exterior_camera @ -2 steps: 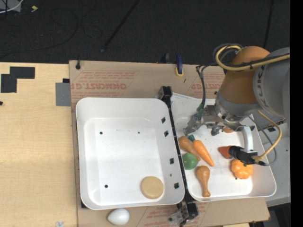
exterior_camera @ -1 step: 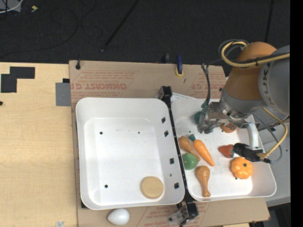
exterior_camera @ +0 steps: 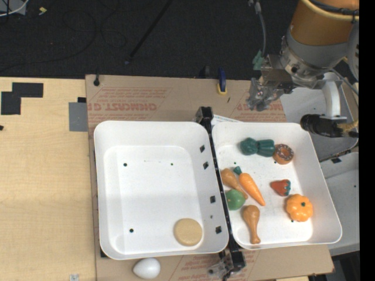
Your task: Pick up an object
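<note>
On the worktop (exterior_camera: 47, 174), two shallow white bins sit side by side over a sheet of brown cardboard (exterior_camera: 152, 101). Within the left bin (exterior_camera: 111, 157) lies a single item, a round tan disc like a biscuit (exterior_camera: 188, 232), near the front right corner. Just outside that bin's front rim, a white egg (exterior_camera: 146, 268) rests on the cardboard.

The right bin (exterior_camera: 319, 168) holds a scatter of toy foods. A dark green, two-lobed piece (exterior_camera: 257, 147) lies toward the back, with a brown sprinkled doughnut (exterior_camera: 283, 154) just beside it on the right. Near the dividing wall, an orange carrot (exterior_camera: 251, 188) lies slantwise, touching a pale orange piece (exterior_camera: 230, 179) on its left, and a green round piece (exterior_camera: 235, 200) sits just in front of them. A tan drumstick (exterior_camera: 252, 220) lies near the front. A small red piece with a green top (exterior_camera: 281, 187) sits to the right of the carrot, and an orange pumpkin (exterior_camera: 299, 208) is in front of it.

The grey arm (exterior_camera: 316, 34), with its orange band, reaches in at the upper right. Its hand (exterior_camera: 261, 98) hangs above the cardboard behind the right bin's back rim, well apart from every toy, with nothing between the fingers; whether they stand apart or together cannot be told.
</note>
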Robot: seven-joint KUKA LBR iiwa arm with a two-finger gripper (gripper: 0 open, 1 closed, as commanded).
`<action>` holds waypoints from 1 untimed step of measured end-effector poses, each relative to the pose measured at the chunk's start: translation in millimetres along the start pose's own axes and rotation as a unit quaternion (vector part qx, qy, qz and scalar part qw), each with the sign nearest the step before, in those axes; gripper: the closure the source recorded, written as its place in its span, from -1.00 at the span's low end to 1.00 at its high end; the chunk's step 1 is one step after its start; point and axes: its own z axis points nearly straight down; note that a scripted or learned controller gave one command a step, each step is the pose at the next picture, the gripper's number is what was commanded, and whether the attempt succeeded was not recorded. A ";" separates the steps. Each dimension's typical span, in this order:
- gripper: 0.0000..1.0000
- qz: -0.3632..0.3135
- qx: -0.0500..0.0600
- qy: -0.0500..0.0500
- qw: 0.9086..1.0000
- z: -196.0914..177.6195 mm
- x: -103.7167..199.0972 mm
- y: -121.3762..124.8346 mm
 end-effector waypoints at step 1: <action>1.00 0.000 0.002 0.001 1.000 -114.1 53.6 -38.1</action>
